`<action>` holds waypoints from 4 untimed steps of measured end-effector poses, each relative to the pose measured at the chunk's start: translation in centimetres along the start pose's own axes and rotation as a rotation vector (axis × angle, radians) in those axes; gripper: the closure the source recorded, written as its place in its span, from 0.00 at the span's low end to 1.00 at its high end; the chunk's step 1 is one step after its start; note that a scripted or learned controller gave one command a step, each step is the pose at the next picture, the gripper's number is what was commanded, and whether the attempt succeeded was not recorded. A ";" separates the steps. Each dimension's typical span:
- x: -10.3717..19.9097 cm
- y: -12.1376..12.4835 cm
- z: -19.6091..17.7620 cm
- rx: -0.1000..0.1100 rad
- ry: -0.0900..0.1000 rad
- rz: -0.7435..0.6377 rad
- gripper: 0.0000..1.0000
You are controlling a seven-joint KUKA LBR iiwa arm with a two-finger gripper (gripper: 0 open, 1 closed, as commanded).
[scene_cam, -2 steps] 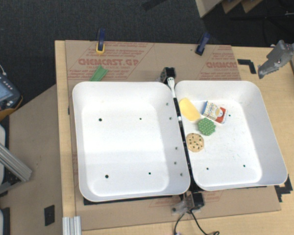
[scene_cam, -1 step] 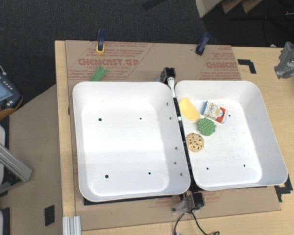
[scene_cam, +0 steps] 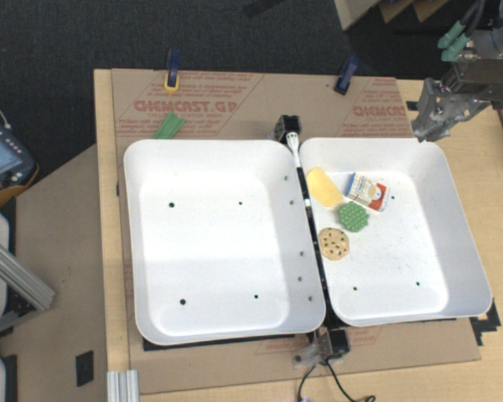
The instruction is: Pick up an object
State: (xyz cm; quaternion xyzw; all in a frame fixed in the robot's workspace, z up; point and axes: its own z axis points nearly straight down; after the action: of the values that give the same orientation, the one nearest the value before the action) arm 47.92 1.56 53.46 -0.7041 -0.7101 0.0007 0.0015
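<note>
Your claw [scene_cam: 429,129] hangs at the far right, just past the right bin's [scene_cam: 453,224] far rim; can't tell its state, it touches nothing. Yellow piece [scene_cam: 324,188], small carton [scene_cam: 367,192], green piece [scene_cam: 353,218] and cookie [scene_cam: 334,244] sit in that bin's left half, left and nearer.

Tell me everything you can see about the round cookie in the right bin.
The round tan cookie with dark chips looks like a flat toy disc, lying face up on the floor of the shallow white right bin, near its left wall. It sits just below the green bumpy round piece, close to it or barely touching; I cannot tell which.
</note>
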 end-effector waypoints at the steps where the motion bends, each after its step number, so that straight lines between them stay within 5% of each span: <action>1: 2.5 3.6 12.5 0.010 -0.002 0.005 1.00; 2: 8.3 4.1 13.7 0.002 0.000 0.002 1.00; 3: 13.6 1.9 -1.0 -0.022 0.006 0.000 1.00; 4: 18.2 9.2 12.0 0.005 -0.004 0.005 1.00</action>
State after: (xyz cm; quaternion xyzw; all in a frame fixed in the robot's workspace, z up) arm 56.97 19.84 41.41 -0.7057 -0.7085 0.0039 0.0021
